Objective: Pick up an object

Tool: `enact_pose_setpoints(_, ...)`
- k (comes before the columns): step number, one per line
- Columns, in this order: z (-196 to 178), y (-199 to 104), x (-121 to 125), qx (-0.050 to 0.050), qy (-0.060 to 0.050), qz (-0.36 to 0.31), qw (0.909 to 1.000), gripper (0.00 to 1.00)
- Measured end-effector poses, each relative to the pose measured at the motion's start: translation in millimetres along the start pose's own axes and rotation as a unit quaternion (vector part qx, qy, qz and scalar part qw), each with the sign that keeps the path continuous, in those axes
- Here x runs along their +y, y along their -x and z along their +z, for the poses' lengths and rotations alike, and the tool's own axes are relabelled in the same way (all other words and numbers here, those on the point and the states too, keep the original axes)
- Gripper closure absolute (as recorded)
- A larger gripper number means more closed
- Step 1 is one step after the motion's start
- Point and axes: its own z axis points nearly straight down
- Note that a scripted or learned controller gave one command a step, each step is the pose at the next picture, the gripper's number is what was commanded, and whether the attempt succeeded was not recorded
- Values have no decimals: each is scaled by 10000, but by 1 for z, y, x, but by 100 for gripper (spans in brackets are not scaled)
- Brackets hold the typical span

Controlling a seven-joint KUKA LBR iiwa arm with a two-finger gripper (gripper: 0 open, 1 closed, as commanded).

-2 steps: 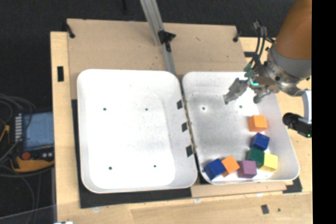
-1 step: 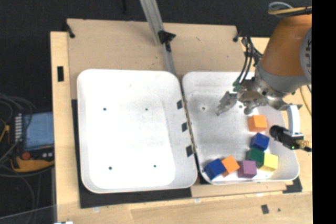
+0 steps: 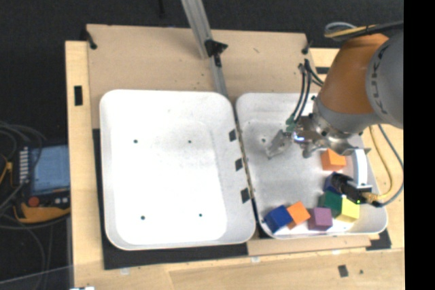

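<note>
My gripper (image 3: 276, 144) hangs over the middle left of the right bin (image 3: 262, 109), above bare bin floor, with nothing seen in it. Just right of the wrist lies an orange block (image 3: 332, 159). Along the bin's near edge sit a blue block (image 3: 277, 217), a second orange block (image 3: 298, 212) and a purple block (image 3: 320, 218). In the near right corner are a green block (image 3: 331, 202), a yellow block (image 3: 349, 208) and a dark blue piece (image 3: 335, 183), partly under the arm's cables.
The left bin (image 3: 163, 166) stands beside the right one. A metal pole (image 3: 197, 7) slants down from the top to the gap between the bins. The arm's orange band (image 3: 350, 81) overhangs the right bin's far right corner.
</note>
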Motion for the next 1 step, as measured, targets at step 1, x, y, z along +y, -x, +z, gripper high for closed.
enact_pose_setpoints(1,62,-3,-2,-2,-3,-14,10000,0)
